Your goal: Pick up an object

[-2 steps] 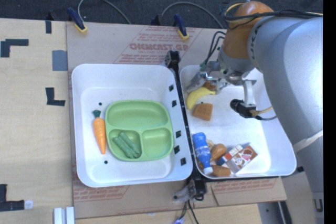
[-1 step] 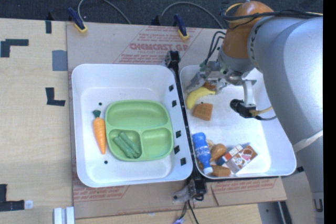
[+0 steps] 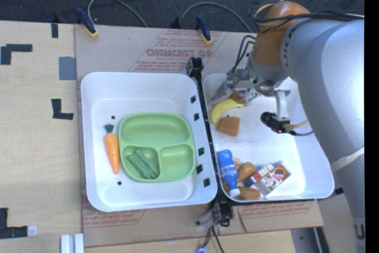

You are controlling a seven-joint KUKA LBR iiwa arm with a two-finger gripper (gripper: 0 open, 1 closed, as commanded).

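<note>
We see the claw (image 3: 237,92) low at the right bin's (image 3: 308,154) back-left edge, touching the banana (image 3: 224,108); its grip state we cannot tell.

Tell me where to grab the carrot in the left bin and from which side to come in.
Grip the carrot across the thick part of its orange body, just below the green top, probably coming straight down from above. It lies flat on the floor of the left bin, lengthwise beside the green tray, so closing across its narrow width looks best, though the tray side is tight.
</note>
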